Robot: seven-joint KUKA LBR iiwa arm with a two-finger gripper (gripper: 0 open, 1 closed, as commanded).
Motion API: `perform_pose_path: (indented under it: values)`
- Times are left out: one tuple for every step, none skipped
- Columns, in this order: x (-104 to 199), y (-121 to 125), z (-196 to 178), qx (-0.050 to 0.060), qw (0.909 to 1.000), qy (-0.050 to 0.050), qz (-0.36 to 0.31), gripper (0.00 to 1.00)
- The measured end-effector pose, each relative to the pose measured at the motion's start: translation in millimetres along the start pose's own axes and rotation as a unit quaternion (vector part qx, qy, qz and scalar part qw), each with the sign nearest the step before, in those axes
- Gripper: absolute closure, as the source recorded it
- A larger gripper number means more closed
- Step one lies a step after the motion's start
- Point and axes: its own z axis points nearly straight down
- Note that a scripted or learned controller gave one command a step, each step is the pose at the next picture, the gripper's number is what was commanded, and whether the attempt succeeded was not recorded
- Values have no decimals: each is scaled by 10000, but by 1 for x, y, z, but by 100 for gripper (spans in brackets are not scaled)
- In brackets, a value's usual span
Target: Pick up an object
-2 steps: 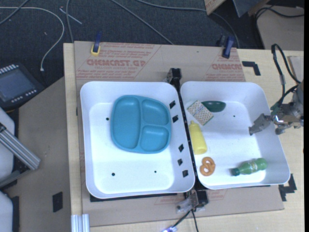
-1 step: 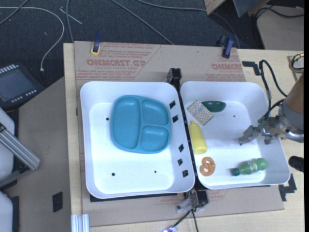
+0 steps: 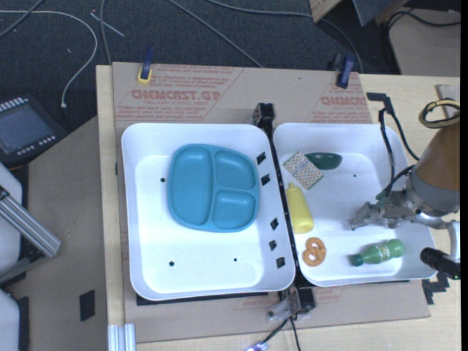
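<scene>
My gripper (image 3: 368,209) hangs over the right part of the right bin (image 3: 344,134), open, with nothing between its fingers. Just below it a green bottle (image 3: 376,253) lies on its side near the bin's front wall. To the left lie a yellow bottle (image 3: 299,207) along the bin's left wall and an orange pretzel-shaped piece (image 3: 314,251). Farther back lie a checkered packet (image 3: 303,170) and a dark green oval thing (image 3: 324,159). None of them touches the gripper.
The left bin (image 3: 146,218) holds a blue divided plate (image 3: 213,187). The grey arm with its orange band (image 3: 443,163) comes in over the right bin's right wall. Black cables (image 3: 391,148) run along the right side, and a black divider (image 3: 272,189) separates the bins.
</scene>
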Motion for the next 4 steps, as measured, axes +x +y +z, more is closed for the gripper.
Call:
perform_pose_path:
  values:
    - [-1, 2, -14, -39, 10000, -11, 0, 100]
    - [-11, 4, -71, -65, 10000, -34, 1, 100]
    - [-11, 6, -115, -64, 10000, -31, -3, 100]
    - [-11, 7, -161, -65, 10000, -31, -5, 100]
